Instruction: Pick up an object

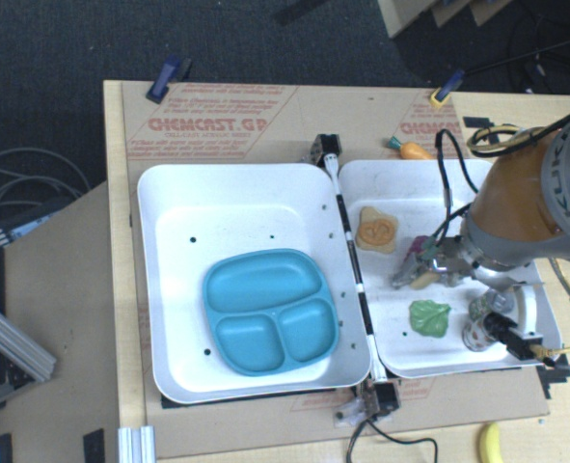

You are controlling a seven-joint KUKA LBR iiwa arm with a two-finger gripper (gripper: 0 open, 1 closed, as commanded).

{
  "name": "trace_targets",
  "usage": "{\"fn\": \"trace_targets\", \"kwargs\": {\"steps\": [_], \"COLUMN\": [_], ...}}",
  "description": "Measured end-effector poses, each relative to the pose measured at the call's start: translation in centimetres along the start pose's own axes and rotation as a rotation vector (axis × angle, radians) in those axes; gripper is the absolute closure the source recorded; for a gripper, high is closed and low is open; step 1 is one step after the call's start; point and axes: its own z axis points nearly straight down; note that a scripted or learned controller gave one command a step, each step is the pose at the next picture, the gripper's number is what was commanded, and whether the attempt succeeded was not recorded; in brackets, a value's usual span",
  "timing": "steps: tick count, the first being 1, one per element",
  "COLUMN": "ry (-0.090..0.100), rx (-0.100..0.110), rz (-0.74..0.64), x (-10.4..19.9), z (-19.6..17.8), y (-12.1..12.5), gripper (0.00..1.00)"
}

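Observation:
My gripper hangs low over the middle of the right bin, at the end of the grey and orange arm. A small pink and green object lies right at the gripper's tip; whether it is held cannot be made out. A tan round object sits to the gripper's upper left. Just below the gripper lies a green leafy object. A small clear and metallic object rests at the lower right of that bin.
The left bin holds a blue divided plate. An orange item lies on the bench behind the right bin. Clamps sit at the board's back edge. A black cable loops over the right bin.

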Motion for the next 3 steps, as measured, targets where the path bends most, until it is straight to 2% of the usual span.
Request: {"fn": "trace_targets", "kwargs": {"steps": [1,2,3], "ry": [-0.001,0.000,0.000], "rx": [-0.002,0.002,-0.001], "rz": [-0.001,0.000,-0.001], "x": [0.5,2.4,2.9], "z": [0.0,0.0,0.0], "y": [3.1,-5.0,1.2], "gripper": [0.00,0.00,0.00]}}
